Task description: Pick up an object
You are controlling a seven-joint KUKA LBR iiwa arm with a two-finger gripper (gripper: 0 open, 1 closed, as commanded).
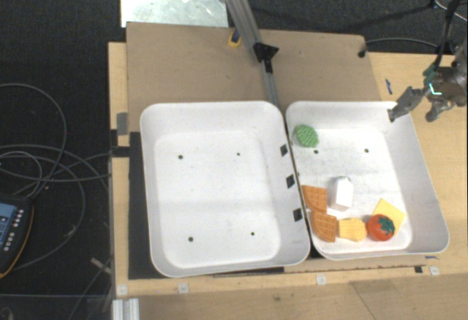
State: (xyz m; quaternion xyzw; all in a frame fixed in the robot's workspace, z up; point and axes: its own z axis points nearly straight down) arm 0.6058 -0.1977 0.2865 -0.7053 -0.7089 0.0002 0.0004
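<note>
The gripper hangs over the right bin's far right corner, fingers spread with nothing between them. Everything lies left of it or nearer the camera — the green ball well to its left, the rest grouped at the bin's near end: a white block, two waffles, an orange piece, a yellow wedge and a tomato. The left bin lies farther left.
</note>
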